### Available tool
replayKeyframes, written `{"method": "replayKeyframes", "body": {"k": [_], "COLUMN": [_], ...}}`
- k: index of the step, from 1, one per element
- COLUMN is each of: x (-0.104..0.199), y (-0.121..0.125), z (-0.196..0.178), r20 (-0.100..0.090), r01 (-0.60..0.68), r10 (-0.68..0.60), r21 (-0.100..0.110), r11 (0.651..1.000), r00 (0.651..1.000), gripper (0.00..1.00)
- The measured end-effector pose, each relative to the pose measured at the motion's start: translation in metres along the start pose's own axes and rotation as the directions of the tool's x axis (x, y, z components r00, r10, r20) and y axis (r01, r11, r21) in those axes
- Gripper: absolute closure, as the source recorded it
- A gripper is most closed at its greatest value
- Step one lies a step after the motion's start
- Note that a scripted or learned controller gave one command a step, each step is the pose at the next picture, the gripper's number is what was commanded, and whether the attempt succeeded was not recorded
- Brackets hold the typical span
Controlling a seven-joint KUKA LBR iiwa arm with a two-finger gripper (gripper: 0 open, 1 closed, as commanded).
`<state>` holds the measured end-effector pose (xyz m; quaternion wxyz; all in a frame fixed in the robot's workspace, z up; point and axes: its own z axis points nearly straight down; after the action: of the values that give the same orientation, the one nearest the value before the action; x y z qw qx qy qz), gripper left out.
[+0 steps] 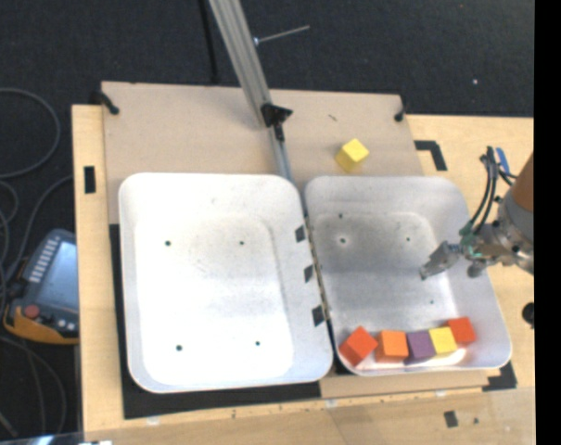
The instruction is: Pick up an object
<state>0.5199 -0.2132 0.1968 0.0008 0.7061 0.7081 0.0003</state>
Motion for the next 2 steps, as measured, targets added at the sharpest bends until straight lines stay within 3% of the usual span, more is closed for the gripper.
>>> {"method": "replayKeyframes", "body": {"k": [1, 2], "x": [0.086, 0.158], "y": [0.019, 0.0], "z": [0.046, -0.002], "r20": [-0.004, -0.003], "r01": [0.007, 0.006], "r10": [-0.007, -0.006], "r21": [0.004, -0.003], "r11": [1.0, 1.0], "r00": [1.0, 1.0], "gripper": [0.0, 0.0]}}
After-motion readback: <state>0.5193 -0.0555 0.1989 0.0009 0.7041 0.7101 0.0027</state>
